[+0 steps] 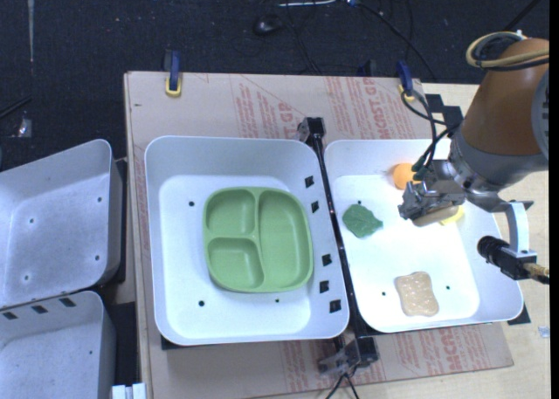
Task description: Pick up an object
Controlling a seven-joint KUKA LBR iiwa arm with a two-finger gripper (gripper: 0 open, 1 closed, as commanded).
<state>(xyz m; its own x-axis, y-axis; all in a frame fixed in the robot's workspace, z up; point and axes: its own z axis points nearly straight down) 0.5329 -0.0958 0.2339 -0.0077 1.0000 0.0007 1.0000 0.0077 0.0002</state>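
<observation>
The gripper (428, 205), fingers' state unclear, hangs beside the orange ball (402, 175) in the right bin (371, 301) and may nudge it away.

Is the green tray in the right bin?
No, the green tray sits in the left bin.

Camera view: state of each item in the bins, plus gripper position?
green divided plate: flat, upright, in left bin.
green object: lying in right bin, near its left wall.
beige object: lying flat, right bin, near front.
orange ball: right bin, by the gripper.
gripper: low over right bin.
</observation>
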